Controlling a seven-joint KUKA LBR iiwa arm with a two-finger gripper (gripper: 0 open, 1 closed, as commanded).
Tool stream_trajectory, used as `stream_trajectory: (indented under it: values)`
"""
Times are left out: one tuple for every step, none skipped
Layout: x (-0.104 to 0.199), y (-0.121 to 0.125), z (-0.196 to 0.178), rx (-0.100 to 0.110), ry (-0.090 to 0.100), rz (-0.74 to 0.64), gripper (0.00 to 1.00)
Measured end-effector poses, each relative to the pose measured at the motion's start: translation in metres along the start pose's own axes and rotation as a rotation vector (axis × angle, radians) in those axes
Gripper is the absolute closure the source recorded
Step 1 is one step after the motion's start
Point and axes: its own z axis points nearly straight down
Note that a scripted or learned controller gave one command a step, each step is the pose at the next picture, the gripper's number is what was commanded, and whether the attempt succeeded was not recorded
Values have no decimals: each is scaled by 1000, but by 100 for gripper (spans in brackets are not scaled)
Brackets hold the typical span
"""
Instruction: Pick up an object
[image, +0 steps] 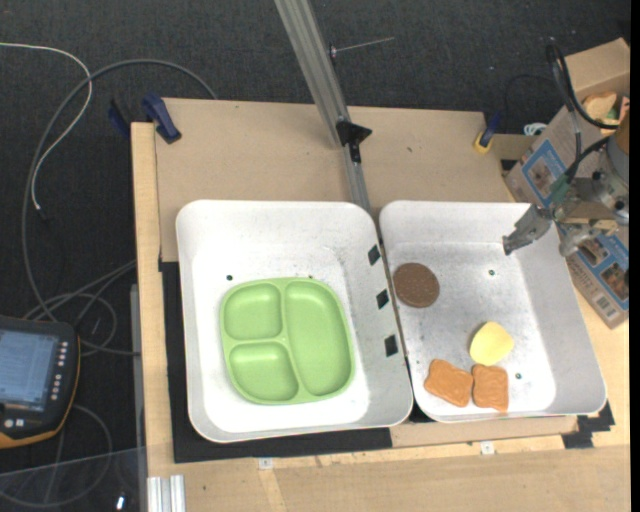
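No readable writing or brand on any of the objects; print on the boxes (600, 262) at the right edge is too blurred to make out.

Nearest, right bin (553, 318), front edge: two orange-brown squarish pieces touching side by side, left one (449, 383) slightly tilted, right one (490, 387) roughly upright with its long axis near-to-far. Just behind them, a pale yellow rounded piece (491, 344), no clear long axis. Further back toward the divider side, a brown round disc (416, 285), lying flat, no direction.

Left bin (200, 300): green three-compartment tray (287, 341), flat, long compartment on its right side, running near-to-far.

Gripper (516, 241) is over the right bin's far right corner, well apart from all pieces, nothing between its fingers. Can't tell if it's spread or pressed together.

Handheld screen unit (30, 378) at the left, display unreadable.
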Motion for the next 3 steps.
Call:
stream_trajectory:
  values:
    - [-1,0,-7,4,0,0,100]
    - [-43,51,-14,3,-2,5,100]
    - [-52,116,-3,5,-2,0,100]
